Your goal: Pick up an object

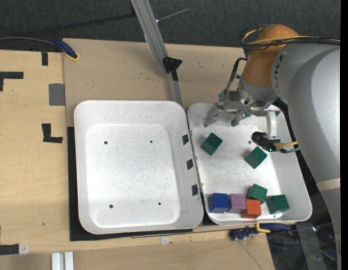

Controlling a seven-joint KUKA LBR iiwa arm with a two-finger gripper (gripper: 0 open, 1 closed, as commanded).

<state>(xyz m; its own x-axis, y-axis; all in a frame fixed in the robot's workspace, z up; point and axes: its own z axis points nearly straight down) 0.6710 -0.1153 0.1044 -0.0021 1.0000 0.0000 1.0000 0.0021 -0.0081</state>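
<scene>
The arm reaches in over the right bin, and its pincer hangs above that bin's far end, fingers spread apart with nothing between them. Taking the right bin as the landmark: a dark green cube sits in its far-left part, just below and in front of the pincer, tilted on the white floor. A second green cube lies toward the bin's middle, apart from the first. Along the bin's near wall a cluster is bunched together: a blue cube, a lilac cube, an orange cube, and two more green ones, touching or nearly so. The left bin lies alongside, just across the shared rims.

I'd guess the pincer is spread so it can straddle a block, and the lone green cube nearest it looks the likeliest target, since it stands clear of neighbours. The crowded row by the near wall would be harder to grip cleanly
</scene>
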